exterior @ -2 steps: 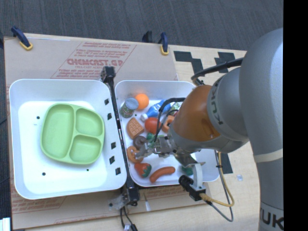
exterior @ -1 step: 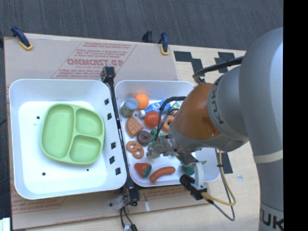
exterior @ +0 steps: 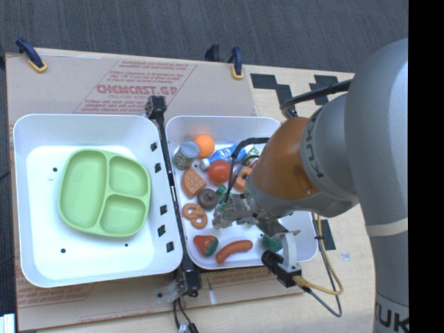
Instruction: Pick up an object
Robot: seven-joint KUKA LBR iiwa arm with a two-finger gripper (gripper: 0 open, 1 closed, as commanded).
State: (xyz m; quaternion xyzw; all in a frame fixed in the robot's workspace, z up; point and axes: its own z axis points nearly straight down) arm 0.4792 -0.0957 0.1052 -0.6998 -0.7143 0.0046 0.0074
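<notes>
The arm hangs low over the right bin (exterior: 305, 127), the gripper (exterior: 232, 214) near the chocolate donut (exterior: 207, 198), seemingly mid-reach; whether it grips anything I cannot tell, so next comes a clean descent.

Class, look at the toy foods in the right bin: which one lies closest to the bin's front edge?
The sausage, long and reddish-brown, lies nearest the right bin's front edge, beside the strawberry.

The grey arm (exterior: 368, 144) enters from the right, with its orange band (exterior: 288, 161) above the wrist. The gripper (exterior: 232, 214) points down-left; its finger state appears obscured.
</notes>
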